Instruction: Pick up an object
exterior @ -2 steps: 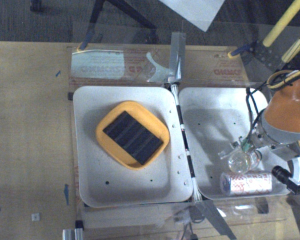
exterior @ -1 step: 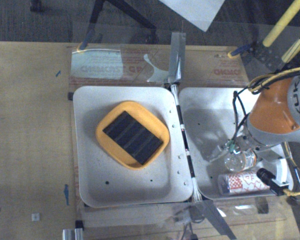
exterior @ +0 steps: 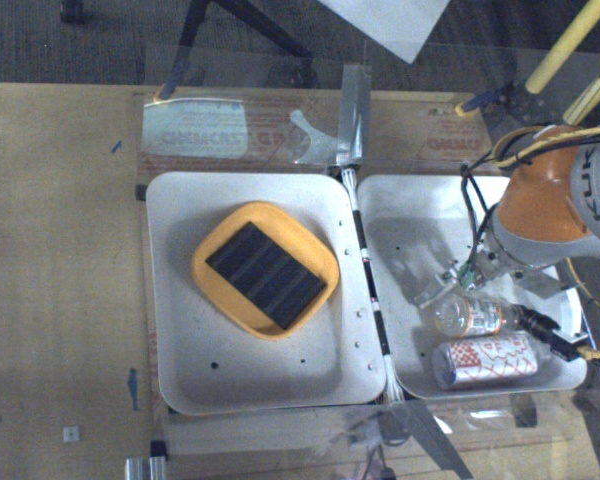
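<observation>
The gripper (exterior: 458, 280) hung low in the right bin (exterior: 410, 208), its grasp impossible to tell, the bottle (exterior: 470, 318) just at its five o'clock, so a clean pick needed centring over the bottle's body before closing

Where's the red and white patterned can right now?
The red and white can lies on its side in the right bin, near its front edge, just below the clear bottle and the claw.

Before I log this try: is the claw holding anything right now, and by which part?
Cannot be told. The claw sits low in the right bin, just above the clear bottle, but no object shows between its tips.
</observation>
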Tool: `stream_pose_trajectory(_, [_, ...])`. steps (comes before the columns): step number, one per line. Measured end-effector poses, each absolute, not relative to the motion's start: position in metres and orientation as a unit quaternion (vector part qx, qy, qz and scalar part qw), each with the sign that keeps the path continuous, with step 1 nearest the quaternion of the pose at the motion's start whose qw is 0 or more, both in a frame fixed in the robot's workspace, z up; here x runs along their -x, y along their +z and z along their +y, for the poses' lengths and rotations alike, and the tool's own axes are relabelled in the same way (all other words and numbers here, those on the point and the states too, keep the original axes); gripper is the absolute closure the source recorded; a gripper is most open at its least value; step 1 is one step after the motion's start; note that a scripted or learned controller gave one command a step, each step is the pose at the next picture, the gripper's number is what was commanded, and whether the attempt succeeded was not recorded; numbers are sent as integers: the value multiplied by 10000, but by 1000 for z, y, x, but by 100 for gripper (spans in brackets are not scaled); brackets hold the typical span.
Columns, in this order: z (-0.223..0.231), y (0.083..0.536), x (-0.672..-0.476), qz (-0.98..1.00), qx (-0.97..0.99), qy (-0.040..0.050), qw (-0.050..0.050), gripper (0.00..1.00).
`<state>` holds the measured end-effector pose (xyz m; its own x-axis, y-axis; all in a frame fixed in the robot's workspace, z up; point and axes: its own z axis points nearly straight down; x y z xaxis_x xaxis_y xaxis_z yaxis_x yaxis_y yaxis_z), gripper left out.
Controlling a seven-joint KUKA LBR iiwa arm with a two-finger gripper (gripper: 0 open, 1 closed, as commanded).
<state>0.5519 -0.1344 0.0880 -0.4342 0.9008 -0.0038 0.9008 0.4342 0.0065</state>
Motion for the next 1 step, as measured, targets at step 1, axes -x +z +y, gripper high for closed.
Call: stream_pose_trajectory(1, [-135,99,-554,8460,-5332,34,69,100])
